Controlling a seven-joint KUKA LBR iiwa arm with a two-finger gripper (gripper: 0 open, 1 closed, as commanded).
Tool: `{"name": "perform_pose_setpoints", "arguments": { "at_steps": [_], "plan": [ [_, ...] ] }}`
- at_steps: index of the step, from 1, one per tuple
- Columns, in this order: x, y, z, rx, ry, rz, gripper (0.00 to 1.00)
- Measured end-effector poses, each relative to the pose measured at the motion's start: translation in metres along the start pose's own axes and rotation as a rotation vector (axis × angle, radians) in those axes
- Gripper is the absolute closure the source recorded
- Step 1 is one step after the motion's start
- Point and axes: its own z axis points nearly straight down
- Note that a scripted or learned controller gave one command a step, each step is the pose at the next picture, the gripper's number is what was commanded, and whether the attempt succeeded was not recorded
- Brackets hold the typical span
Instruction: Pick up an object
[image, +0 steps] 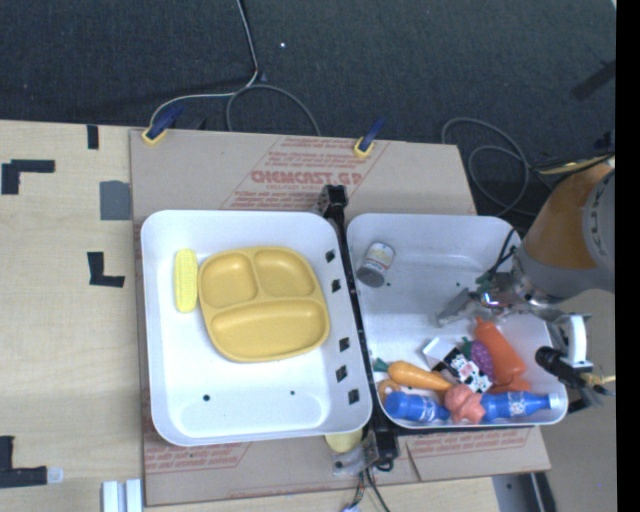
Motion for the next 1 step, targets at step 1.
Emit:
{"name": "perform_pose_setpoints", "arguments": {
  "at_steps": [1],
  "plan": [
    [-0.0048, -0.0353, -0.004, -0.011, -0.004, 0.0, 0.0]
  ]
}}
